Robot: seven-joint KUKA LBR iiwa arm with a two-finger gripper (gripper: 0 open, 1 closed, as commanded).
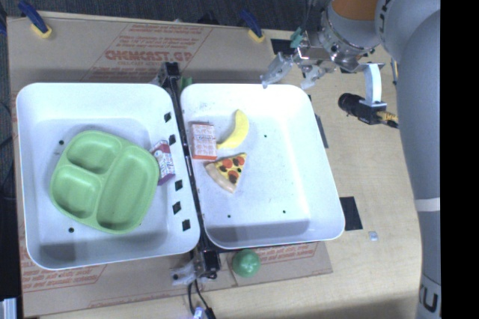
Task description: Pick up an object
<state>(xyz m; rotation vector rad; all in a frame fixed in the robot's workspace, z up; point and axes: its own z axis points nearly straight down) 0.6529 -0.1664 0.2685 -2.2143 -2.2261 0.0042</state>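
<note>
And here's the gripper [288, 74], hanging above the far rim of the right bin [318, 168], close to that bin's far right corner, fingers spread apart with nothing between them, so by my read the pick has barely got going: nothing lifted, everything left to do. Below and to its left, in the far left part of the right bin, lies the banana [236, 129], curved and yellow, looking like the nearest candidate; just beside it toward the divider sits a small red-and-white packet [202, 139], and just nearer the camera than the banana a toy pizza slice [227, 171], almost touching the packet's near corner. Over in the left bin [34, 115], a green divided plate [105, 180] takes up the middle, and a small dark red wrapper [164, 160] leans against that bin's right wall. Outside the bins, a green ball [245, 262] rests on the cardboard sheet [142, 48] by the right bin's near left corner. The arm [404, 3], grey with its orange band, comes in from the right. The bins sit on printed cardboard laid on a pale wooden bench [374, 183], blue clamps [36, 19] pinning the sheet's far edge, dark carpet-like floor beyond
</note>
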